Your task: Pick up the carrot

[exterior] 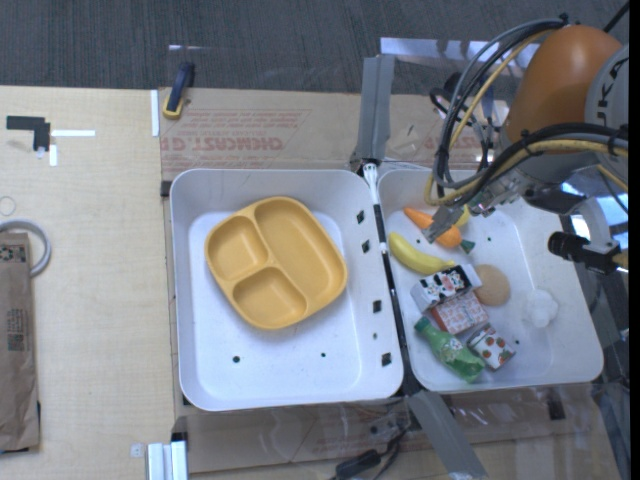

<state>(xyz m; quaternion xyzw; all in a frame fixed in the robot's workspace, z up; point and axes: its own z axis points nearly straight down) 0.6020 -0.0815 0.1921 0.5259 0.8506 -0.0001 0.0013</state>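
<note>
Carrot (428,220), just above the banana (420,257), partly hidden beneath the gripper (445,226), whose finger state cannot be told.

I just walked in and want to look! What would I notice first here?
Probably the big yellow divided plate, sitting alone in the left bin. Then the robot's gripper, down at the orange carrot in the right bin, just above a yellow banana.
</note>
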